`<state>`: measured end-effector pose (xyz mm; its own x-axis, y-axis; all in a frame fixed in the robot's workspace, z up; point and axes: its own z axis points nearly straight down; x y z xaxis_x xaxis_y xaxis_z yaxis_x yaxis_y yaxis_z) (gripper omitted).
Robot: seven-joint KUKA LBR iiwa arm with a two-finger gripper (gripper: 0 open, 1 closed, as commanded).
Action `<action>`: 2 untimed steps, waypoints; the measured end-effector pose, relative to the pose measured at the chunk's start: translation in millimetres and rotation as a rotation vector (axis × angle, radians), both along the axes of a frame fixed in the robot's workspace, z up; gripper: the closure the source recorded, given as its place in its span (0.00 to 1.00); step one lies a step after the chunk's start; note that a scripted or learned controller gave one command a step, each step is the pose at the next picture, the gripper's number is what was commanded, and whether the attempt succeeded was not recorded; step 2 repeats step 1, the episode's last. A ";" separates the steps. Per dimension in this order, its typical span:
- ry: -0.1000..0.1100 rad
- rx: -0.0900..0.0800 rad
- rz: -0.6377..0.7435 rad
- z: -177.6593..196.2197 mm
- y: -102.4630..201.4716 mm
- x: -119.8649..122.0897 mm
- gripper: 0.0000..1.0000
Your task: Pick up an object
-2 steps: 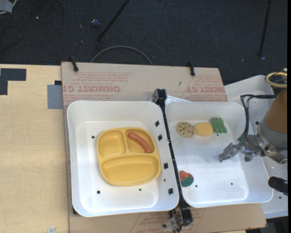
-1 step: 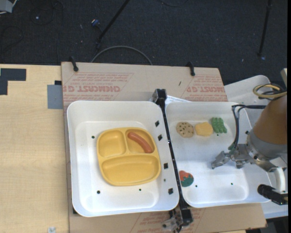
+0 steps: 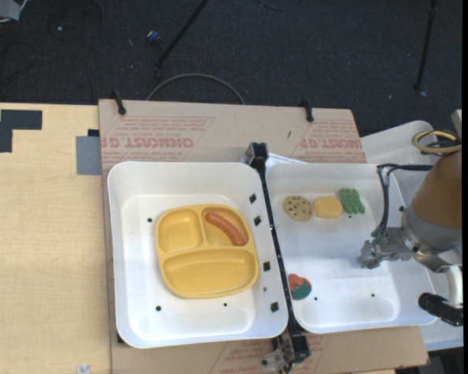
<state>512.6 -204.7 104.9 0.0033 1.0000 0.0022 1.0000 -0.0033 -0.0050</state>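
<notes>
Sitting nearest the lens at the right bin's (image 3: pixel 405 306) front-left corner: small red-and-teal toy (image 3: pixel 299 286), pressing close to the centre divider (image 3: pixel 271 248) — risking a finger clipping the wall on any descent there

Risking an empty grab overall: hovering gripper (image 3: pixel 372 254) over bare white floor, right of mid-bin, nothing between the fingers; cannot tell jaw state, too blurred and small

Going largest to smallest:
- left bin (image 3: pixel 132 287), holding yellow divided tray (image 3: pixel 207 275) with sausage (image 3: pixel 227 227) in its upper-right compartment — well apart from the gripper, across the divider
- yellow biscuit (image 3: pixel 327 207), green piece (image 3: pixel 352 201), spotted cookie (image 3: pixel 297 207) — lining up in a row near the right bin's back, up-left of the gripper, green piece nearest
- flat, low items, likely sliding under fingertips rather than seating
</notes>
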 end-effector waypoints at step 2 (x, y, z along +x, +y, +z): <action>-0.008 -0.003 0.005 50.8 -0.4 11.0 1.00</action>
